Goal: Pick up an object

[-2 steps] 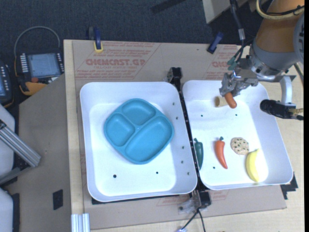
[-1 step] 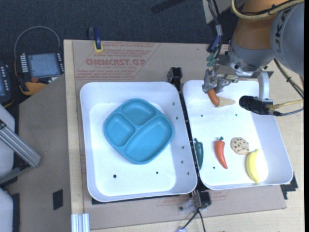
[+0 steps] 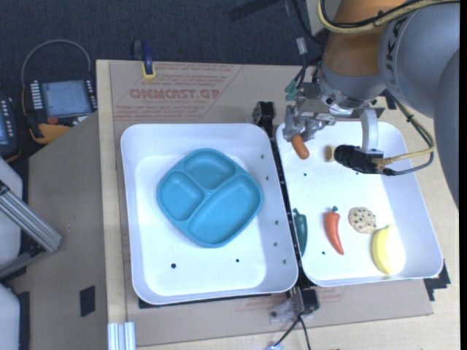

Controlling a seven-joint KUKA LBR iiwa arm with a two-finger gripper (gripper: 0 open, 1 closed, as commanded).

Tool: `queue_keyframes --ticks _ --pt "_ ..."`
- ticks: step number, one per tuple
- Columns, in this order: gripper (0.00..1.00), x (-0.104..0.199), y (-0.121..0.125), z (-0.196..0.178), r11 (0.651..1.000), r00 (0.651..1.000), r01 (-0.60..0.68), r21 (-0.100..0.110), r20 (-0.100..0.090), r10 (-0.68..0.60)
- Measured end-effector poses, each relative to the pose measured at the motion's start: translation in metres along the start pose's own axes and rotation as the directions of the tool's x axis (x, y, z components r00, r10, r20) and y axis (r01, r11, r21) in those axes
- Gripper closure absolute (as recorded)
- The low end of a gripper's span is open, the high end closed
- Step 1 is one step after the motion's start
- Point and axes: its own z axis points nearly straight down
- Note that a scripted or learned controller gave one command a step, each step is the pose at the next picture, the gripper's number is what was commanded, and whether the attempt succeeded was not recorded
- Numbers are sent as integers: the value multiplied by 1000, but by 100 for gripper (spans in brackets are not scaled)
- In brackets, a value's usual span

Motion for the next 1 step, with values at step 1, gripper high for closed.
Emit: queue_keyframes --ticks 1 --pt "100 46 7 9 1000 1000 0 -3 1 0"
